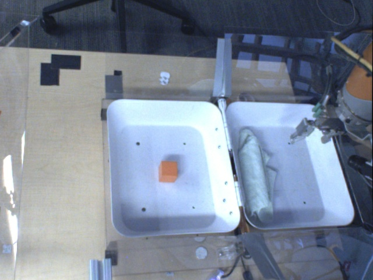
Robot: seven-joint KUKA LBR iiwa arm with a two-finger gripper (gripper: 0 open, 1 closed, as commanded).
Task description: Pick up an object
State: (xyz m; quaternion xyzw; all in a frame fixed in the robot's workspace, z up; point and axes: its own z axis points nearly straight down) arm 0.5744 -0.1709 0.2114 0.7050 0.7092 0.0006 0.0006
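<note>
The arm reaches in from the right, gripper (298,134) hovering over the right bin (326,212); grip unclear.

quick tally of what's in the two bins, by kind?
Small orange cube, in the left shallow white bin: 1
Rolled pale grey-green cloth, in the right shallow white bin, along its left side: 1
Total: 2 things, one per bin.
</note>
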